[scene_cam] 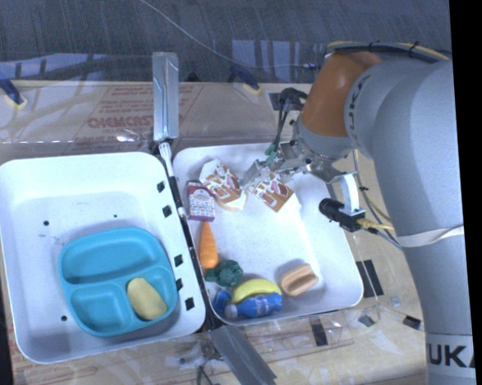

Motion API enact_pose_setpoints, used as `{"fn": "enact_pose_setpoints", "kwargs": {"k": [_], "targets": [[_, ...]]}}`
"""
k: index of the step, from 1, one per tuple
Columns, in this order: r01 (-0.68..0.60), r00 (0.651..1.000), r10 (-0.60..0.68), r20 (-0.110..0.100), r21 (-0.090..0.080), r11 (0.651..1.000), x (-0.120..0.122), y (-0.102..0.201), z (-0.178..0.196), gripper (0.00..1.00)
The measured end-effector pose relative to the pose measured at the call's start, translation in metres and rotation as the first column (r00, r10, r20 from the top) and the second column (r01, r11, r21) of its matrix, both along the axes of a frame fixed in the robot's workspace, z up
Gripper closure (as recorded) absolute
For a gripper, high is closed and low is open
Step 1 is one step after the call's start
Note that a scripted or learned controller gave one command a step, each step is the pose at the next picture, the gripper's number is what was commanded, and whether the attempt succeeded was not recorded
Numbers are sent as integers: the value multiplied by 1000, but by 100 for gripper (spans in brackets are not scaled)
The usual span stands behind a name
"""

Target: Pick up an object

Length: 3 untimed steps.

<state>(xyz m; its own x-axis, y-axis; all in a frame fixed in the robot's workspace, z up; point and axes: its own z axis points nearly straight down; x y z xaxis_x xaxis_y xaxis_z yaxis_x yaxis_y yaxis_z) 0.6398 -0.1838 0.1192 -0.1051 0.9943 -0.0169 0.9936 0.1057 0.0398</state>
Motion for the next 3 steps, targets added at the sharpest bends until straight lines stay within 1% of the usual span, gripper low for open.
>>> {"fn": "enact_pose_setpoints", "kwargs": {"k": [1,2,3], "targets": [[-14,999,14,-39,12,1000,19,-25,-25,0],[-129,991,129,-41,10,992,11,11,-26,0],[-133,990,133,-40,12,991,12,12,-15,100]]}}
